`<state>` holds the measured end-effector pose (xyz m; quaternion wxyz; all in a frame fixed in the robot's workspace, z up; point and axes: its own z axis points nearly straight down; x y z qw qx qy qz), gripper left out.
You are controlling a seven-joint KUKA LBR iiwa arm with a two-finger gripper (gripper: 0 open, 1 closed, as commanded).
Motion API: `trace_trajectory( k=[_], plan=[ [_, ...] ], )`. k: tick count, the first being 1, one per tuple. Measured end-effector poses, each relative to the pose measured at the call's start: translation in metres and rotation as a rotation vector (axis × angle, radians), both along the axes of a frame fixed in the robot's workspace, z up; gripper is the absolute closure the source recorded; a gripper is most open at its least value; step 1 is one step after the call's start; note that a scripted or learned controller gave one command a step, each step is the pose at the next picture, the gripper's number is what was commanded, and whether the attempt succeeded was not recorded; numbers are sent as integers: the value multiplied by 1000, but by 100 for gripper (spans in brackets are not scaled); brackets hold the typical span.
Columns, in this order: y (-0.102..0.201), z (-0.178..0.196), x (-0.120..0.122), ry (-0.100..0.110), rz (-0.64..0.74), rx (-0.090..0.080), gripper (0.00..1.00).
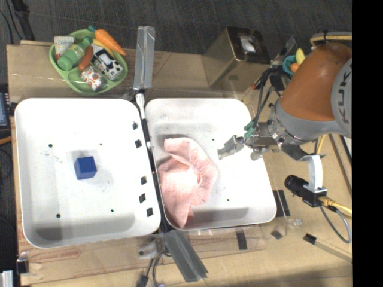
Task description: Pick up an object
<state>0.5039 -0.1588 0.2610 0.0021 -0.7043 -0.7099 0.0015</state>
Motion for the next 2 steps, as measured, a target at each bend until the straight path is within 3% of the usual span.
trace_trajectory(
  k=[1,2],
  plan=[
    [-2,-67,-12,2,-272,0,0],
    [16,-95,24,1,-631,-3,0]
  ],
)
